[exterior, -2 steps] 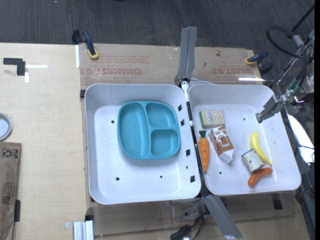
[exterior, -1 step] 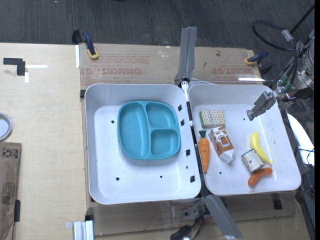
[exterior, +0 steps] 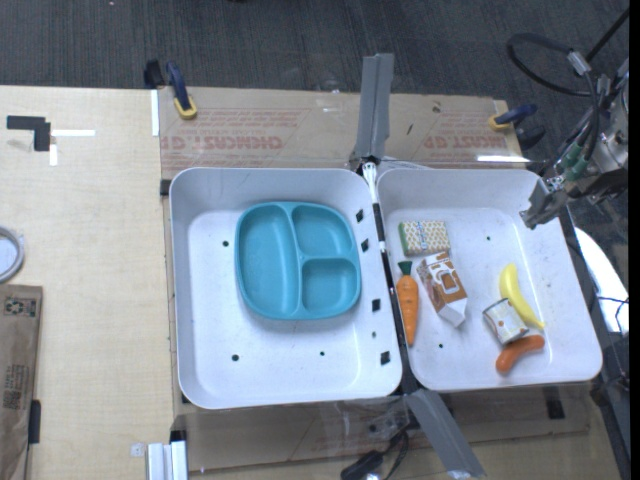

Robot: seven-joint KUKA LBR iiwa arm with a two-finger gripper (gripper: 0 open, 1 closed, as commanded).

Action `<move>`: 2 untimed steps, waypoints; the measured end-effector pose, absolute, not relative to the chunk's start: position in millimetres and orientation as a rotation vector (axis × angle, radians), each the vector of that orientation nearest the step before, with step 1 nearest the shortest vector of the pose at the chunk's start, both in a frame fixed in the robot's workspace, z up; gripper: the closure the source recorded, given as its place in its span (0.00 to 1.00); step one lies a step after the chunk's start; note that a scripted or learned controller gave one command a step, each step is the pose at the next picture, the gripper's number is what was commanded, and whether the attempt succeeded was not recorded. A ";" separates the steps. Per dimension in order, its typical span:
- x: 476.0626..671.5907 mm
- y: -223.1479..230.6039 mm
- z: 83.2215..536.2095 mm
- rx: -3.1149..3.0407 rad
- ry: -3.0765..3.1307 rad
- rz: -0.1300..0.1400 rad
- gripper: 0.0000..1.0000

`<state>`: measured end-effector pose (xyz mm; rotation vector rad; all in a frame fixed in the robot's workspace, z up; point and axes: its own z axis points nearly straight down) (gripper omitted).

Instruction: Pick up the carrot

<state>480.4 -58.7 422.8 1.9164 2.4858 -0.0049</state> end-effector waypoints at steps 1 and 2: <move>480.4 -58.5 422.8 1.916 2.486 -0.005 0.00; 478.7 -80.0 441.7 1.486 2.765 -0.002 0.00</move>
